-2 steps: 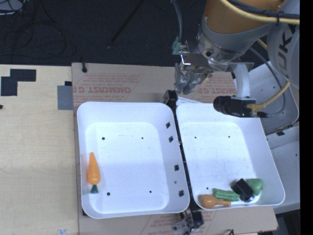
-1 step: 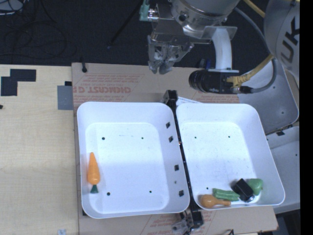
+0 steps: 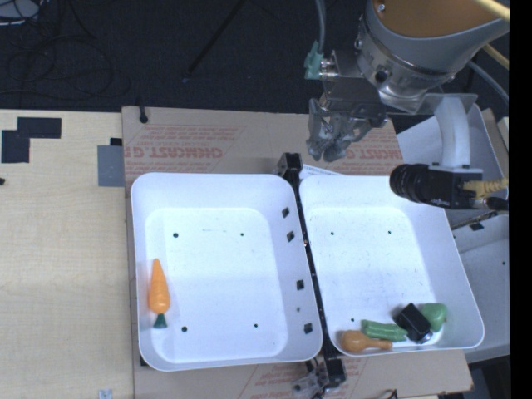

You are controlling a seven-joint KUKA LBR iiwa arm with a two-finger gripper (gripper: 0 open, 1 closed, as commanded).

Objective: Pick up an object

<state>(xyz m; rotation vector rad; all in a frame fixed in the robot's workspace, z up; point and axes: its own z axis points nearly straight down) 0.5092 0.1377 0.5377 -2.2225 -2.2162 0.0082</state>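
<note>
We think the job has hardly begun. Our gripper (image 3: 330, 146) hangs high over the back edge of the bench, above the far rim of the right bin (image 3: 465, 285), and we see nothing between its fingers. We cannot tell how wide the fingers are, because they blur into a grey clump.

There are a few things we could pick. A toy carrot (image 3: 158, 288) lies alone by the left wall of the left bin (image 3: 208, 191), with its green top pointing toward us. In the near corner of the right bin sits a little pile: a black block (image 3: 413, 321), a green bean-like toy (image 3: 383, 330), a rounder green piece (image 3: 434, 312) and an orange pear-shaped toy (image 3: 362, 342). They touch or lie just beside each other.

So all the work is left: go down, grab, and lift.

The pile looks hard to us, since the things crowd together and hug the bin wall. The carrot has more room, but it lies close to its wall too. A black camera (image 3: 426, 184) sticks out over the right bin's far right rim, near the arm.
</note>
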